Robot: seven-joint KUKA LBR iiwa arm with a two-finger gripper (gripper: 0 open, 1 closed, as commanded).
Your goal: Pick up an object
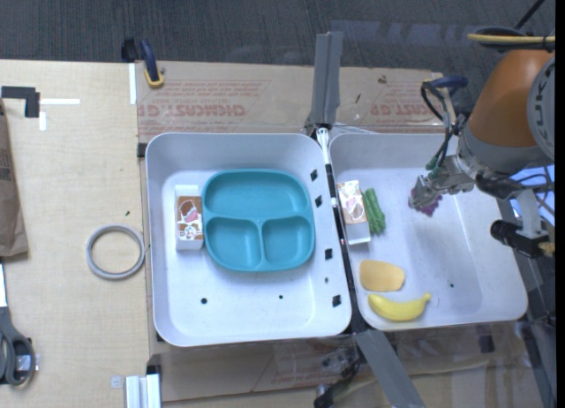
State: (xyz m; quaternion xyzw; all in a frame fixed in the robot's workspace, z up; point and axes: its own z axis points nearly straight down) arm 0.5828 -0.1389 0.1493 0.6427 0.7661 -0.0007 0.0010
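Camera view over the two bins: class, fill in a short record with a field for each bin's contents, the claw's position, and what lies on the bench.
left white bin: turquoise three-compartment plastic plate; small printed carton beside the plate's left edge
right white bin: yellow banana; flat orange piece; green pod-shaped item; second small carton against the bin's left wall
claw: over the right bin's upper part
claw grip: cannot tell
bench: grey ring left of the bins
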